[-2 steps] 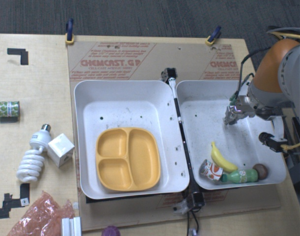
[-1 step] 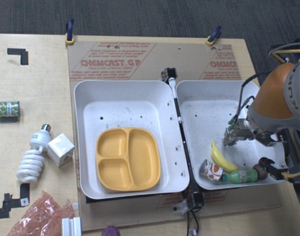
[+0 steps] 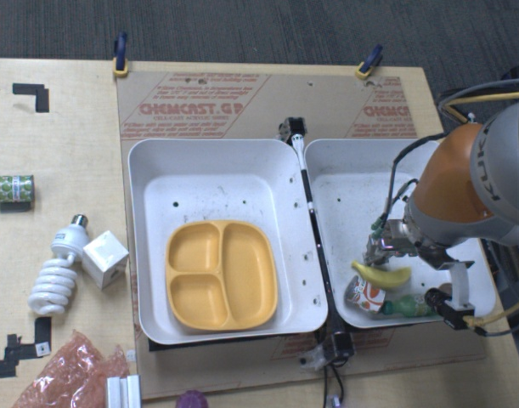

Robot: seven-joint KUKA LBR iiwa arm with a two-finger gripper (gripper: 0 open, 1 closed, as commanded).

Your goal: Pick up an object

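Note:
In the right bin (image 3: 348, 172), near its front edge, lies a yellow banana (image 3: 382, 274). Just in front of it are a small orange-and-white cup (image 3: 365, 296) on its side and a green object (image 3: 405, 307). My gripper (image 3: 380, 250) hangs low over the banana's left half, right above it, and I cannot tell if it touches. The grey arm with its orange band (image 3: 450, 185) reaches in from the right and hides the bin's right part.
The left bin (image 3: 200, 172) holds a yellow divided plate (image 3: 221, 274). On the bench to the left of the bins lie a spiral light bulb (image 3: 55, 270), a white cube (image 3: 105, 258), a small green can (image 3: 14, 190) and a pink mesh bag (image 3: 68, 372).

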